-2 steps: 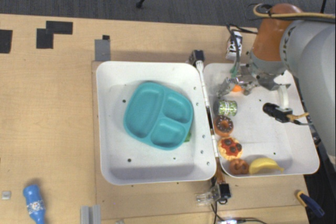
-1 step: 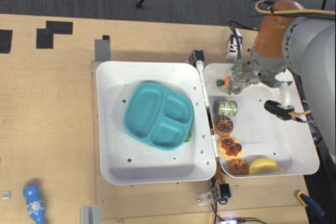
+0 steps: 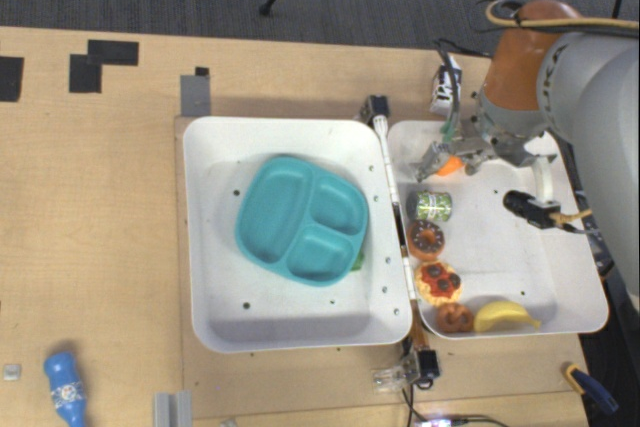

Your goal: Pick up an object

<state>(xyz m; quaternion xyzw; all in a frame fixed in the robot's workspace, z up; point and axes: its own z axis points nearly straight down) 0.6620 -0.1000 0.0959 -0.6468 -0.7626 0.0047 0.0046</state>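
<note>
The gripper [image 3: 447, 158] is down in the right bin [image 3: 560, 265] at a small orange object [image 3: 450, 166]; whether its jaws grip it cannot be told. Lifting remains.

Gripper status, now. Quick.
Gripper: low in the right bin, right at a small orange object; whether it is open, shut or holding that object cannot be told.

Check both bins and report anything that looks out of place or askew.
The teal divided plate in the left bin sits skewed, rotated against the bin's walls, with something green peeking from under its lower right edge. In the right bin, the small items crowd along the left wall. A blue object lies on the bench, outside both bins.
</note>
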